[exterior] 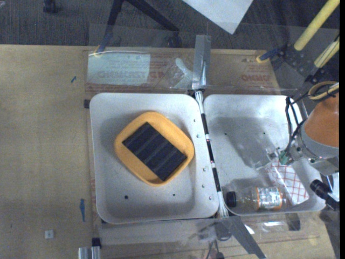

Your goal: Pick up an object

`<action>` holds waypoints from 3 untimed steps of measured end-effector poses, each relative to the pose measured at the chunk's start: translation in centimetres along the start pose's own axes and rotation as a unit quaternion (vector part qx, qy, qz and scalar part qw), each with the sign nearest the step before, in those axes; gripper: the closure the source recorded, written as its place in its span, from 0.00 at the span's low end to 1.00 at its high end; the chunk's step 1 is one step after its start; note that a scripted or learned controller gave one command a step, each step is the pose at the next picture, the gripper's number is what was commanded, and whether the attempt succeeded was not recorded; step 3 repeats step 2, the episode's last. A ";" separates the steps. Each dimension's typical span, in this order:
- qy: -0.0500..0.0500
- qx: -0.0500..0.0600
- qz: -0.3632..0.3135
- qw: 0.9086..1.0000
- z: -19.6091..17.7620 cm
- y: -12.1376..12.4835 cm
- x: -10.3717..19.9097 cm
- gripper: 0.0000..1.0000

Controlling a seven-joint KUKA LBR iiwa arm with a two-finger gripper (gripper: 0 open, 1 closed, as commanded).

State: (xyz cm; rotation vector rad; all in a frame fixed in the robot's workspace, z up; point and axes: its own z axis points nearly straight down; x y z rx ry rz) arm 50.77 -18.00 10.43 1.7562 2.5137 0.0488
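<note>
End effector [281, 156] low inside the right bin [237, 112], close to its right wall; spread or pressed together, cannot tell from this slant. From the left: bare wooden counter [43, 144], then the left bin [102, 123], holding a rounded yellow tray [125, 154] with a dark ribbed panel [153, 151] set into its top, lying flat and turned at an angle near the bin's middle. Next, the right bin, touching the left one along a shared edge. Near its front wall, a clear bottle [257, 197] on its side, orange label around the middle, black cap pointing left. Just right of the bottle, a red-and-white checked packet [288, 181], lying directly below the end effector. At the far right, the grey arm [318, 152] with its orange band [326, 124].
</note>
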 end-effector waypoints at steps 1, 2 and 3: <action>-0.001 -0.001 0.002 1.000 -0.9 0.0 -0.2 1.00; 0.020 0.035 0.022 0.999 -8.8 4.2 4.3 1.00; 0.020 0.035 0.022 0.999 -8.8 4.2 4.3 1.00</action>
